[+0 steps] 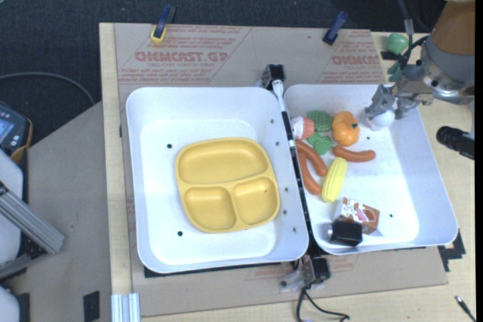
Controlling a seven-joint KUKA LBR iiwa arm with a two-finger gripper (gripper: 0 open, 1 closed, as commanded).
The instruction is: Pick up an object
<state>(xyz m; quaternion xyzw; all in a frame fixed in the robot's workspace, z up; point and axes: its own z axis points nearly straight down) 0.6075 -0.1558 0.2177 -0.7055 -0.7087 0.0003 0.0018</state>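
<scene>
Nearest you, a small packet and a black block lie in the right bin, with the corn, two sausages and the orange crowded together beyond. Farther back, the gripper hovers at the bin's far edge, just beside the orange; you cannot tell its opening. Since the toys touch, your descent could nudge the orange or snag two items.

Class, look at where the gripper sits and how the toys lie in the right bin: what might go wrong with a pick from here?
1. The toys lie crowded: the orange, sausage and corn touch or nearly touch, so a grasp may nudge neighbours or catch two.
2. The gripper hangs near the right bin's far wall, beside the pile, so closing there may catch nothing.
</scene>
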